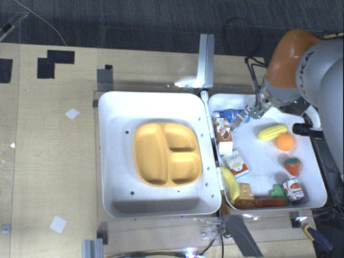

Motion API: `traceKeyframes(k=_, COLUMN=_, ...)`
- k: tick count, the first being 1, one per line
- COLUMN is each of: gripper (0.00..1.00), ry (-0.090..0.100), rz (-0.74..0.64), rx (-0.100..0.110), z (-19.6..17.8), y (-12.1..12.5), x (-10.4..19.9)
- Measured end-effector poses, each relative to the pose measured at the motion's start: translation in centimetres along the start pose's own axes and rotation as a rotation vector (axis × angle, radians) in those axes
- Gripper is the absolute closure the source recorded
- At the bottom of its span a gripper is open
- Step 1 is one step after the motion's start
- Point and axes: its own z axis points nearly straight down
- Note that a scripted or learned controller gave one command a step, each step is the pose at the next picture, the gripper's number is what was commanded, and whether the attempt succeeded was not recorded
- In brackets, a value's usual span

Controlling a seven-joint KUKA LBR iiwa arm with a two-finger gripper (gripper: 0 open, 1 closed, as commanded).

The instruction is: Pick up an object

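A: Two white bins were seen side by side on the bench. In the left bin [110, 144] a yellow tray [166, 153] with three compartments was laid flat, roughly in the middle.

B: And the right bin [317, 190] was crowded. A corn cob [272, 131] was found near the top, with an orange [286, 142] just below it, close enough that touching could not be ruled out. A strawberry [292, 166] was placed lower down, and a small can [293, 190] near the bottom right corner.

A: Along the left wall a row of cartons was lined up: a blue packet [229, 114] at the top, a red carton [222, 130] beneath, then a white carton [235, 162]. A banana [230, 183] was tucked at the lower left, a brown block [244, 195] beside it, and something green [278, 191] next to the can.

B: The arm [306, 63] was brought in from the right, its orange band well visible. The gripper [253, 112] was held low at the bin's upper part, just beside the blue packet.

A: Was anything grasped?

B: Nothing was seen between the fingers. Whether they were spread or closed could not be told; they were too small and blurred.
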Motion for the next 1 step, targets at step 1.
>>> traceKeyframes(k=1, gripper=0.00, ry=-0.007, rz=-0.005, rx=-0.001, z=-1.29, y=-3.03, x=4.39)
